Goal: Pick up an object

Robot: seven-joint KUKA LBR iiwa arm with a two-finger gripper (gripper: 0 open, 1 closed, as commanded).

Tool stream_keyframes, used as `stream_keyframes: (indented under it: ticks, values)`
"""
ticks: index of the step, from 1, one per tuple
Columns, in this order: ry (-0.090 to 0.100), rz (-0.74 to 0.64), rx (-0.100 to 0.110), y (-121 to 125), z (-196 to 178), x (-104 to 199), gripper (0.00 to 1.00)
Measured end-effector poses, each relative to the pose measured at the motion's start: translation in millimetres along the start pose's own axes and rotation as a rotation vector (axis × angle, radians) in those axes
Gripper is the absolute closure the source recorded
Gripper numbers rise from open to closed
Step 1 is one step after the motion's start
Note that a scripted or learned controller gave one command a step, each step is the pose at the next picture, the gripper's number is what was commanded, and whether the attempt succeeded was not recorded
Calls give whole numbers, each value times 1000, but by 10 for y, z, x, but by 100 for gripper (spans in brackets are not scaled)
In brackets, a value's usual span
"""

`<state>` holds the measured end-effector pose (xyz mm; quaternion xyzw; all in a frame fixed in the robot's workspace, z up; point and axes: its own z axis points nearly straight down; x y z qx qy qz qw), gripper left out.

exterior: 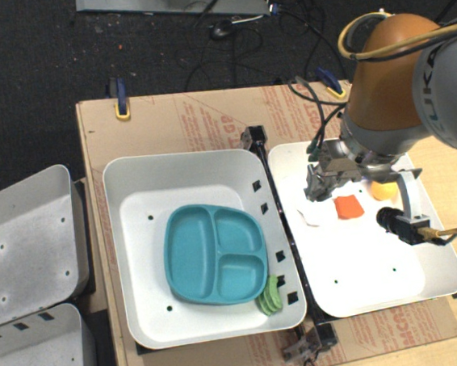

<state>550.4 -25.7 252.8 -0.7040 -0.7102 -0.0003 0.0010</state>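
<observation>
Biggest thing here is the brown tabletop (173,123), with the two white bins sitting on it side by side. The grey arm (395,71), with its fat orange band, comes in from the right and hangs over the upper part of the right bin (369,285).

The left bin (128,229) holds a teal divided plate (215,252), three compartments, lying flat and taking up most of the floor. A small ribbed green thing (269,297) is tucked against the plate's lower right edge, close to that bin's corner.

The candidates for picking are mostly in the right bin. An orange block (348,207) lies flat in the upper middle, and a yellow object (384,191) sits just beside it to the upper right, partly hidden by the robot's hardware. A little white scrap (307,213) lies left of the orange block, hard to make out against the white floor.

The pincer (320,189) points down into the right bin's upper left area, just left of the orange block and right above the white scrap. Honestly can't tell from this angle whether it's apart or together, or whether it's touching anything.

Smallest bits: a blue clamp (120,96) on the tabletop's back edge.
</observation>
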Motion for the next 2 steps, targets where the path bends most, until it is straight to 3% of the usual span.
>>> stream_keyframes:
  ticks: [2]
  values:
    - [0,0,1,-275,4,990,100]
